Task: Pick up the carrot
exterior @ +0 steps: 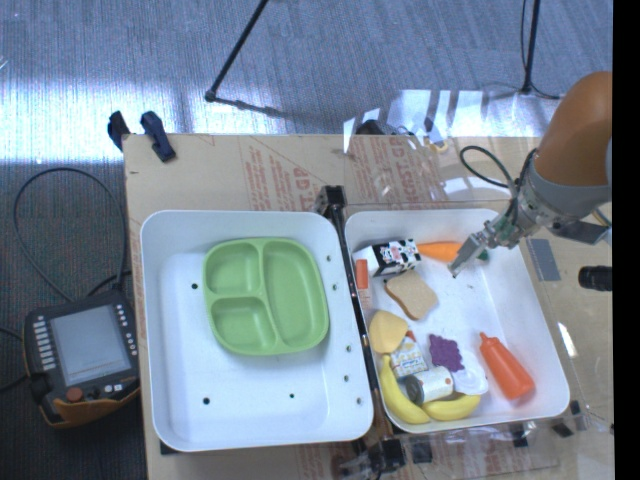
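- The carrot [439, 251] is lying in the right bin [528, 298], in the upper part, just beside the milk carton [396, 256].
- The hand [468, 256] is hovering just right of the carrot, fingers spread, grasping nothing.
- The bread slice [412, 295] is lying below them.

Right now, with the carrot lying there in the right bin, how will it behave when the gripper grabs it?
The carrot looks like a smooth, tapered toy, so probably stiff and light. Its round shape may let it roll or slip from the gripper. It lies beside the milk carton, which could get nudged.
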Robot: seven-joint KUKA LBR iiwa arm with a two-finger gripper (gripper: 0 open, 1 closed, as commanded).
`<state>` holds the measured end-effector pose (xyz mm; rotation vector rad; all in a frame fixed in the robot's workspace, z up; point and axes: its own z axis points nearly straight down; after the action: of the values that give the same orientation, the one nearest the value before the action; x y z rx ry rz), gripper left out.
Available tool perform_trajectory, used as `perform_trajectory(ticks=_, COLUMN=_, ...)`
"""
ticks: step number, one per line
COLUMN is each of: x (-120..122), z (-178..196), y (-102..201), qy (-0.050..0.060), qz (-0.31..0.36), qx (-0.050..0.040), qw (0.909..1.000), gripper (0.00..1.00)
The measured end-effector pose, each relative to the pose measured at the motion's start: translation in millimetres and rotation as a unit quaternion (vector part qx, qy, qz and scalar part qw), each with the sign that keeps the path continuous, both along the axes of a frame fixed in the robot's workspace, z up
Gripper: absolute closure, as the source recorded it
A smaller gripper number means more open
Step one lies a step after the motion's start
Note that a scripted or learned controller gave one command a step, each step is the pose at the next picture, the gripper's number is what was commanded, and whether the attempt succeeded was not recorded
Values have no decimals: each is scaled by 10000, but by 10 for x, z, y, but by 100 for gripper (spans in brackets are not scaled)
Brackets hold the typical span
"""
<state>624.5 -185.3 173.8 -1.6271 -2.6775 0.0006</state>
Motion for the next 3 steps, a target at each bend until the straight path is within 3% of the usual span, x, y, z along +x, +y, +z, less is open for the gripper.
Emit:
perform_trajectory(ticks=1, x=249, z=-796, y=-177, qy=-93, qz=-992, qx=-15, qw=9950, gripper=0)
perform_trajectory(ticks=2, x=269, z=-669, y=-187, qy=-125, qz=-995, qx=-32, qw=9950, gripper=100)
perform_trajectory(ticks=3, x=-157, z=-872, y=323, qy=-16, qz=-663, qx=-8, qw=9978, gripper=100)
